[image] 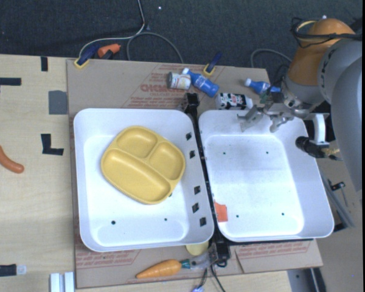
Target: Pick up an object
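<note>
Claw (263, 121) open, empty, over right bin (310, 224) rim.

Arm (337, 72) enters from 3 o'clock — grey body, orange band (316, 47) above the wrist toward 1 o'clock. Gripper (263, 121) extends toward 9 o'clock, fingers (249, 121) spread apart — nothing between them. Wrist sits just at 3 o'clock of the gripper.

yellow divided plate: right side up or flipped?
Right side up. The yellow divided plate lies flat in the left bin with its three compartments facing the camera, raised ridges between them visible.
</note>
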Robot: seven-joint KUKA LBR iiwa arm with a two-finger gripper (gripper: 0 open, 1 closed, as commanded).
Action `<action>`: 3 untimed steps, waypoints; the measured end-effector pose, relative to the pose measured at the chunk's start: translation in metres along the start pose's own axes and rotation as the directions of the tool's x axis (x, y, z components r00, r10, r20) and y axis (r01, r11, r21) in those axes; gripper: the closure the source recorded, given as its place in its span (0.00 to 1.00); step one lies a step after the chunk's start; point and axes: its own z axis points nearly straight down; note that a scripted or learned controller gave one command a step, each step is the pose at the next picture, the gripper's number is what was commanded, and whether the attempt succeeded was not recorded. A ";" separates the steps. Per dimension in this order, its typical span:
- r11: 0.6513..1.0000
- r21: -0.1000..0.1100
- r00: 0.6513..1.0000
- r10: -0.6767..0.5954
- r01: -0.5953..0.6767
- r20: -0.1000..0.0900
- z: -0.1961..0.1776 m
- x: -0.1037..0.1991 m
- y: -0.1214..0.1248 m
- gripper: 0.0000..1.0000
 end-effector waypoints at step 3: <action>1.000 0.001 1.000 -0.006 0.006 -0.003 0.052 0.070 0.000 0.00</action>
